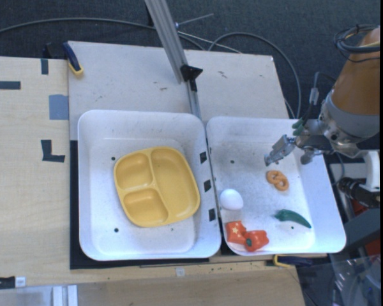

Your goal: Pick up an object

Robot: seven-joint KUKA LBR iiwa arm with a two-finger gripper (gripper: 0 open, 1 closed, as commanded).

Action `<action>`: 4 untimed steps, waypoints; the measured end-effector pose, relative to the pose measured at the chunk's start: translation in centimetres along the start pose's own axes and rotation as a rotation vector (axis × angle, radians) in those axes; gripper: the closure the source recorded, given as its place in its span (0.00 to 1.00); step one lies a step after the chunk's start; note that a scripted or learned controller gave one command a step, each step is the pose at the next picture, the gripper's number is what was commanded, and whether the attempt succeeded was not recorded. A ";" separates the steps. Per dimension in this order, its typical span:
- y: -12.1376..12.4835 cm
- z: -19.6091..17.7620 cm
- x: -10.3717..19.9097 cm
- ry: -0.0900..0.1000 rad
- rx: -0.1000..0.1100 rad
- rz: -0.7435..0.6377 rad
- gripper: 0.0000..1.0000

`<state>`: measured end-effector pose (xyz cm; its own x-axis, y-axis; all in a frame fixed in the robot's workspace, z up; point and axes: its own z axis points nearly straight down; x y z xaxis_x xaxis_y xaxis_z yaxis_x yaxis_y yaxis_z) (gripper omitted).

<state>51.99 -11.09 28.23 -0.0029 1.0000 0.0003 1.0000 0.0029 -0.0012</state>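
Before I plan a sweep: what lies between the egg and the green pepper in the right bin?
In the camera view, bare white bin floor separates the egg from the green pepper; the pretzel sits above that stretch.

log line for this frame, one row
gripper: above right bin, nothing seen held | nearest: pretzel | also there: egg, green pepper | left bin: yellow tray

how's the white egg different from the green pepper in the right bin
The egg is white and round; the pepper is dark green, long and thin. The egg sits against the bin's left wall, the pepper nearer the right side. Both lie loose on the right bin floor, apart from the gripper.
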 end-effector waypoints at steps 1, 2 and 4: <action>0.0 0.0 0.0 0.000 0.000 0.000 0.00; -1.1 5.1 -0.1 0.000 0.005 0.002 0.00; -1.0 16.0 -0.8 0.001 0.006 0.002 0.00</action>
<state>50.93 -11.90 12.20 -0.0011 1.0000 0.0011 1.0000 0.0011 -0.0076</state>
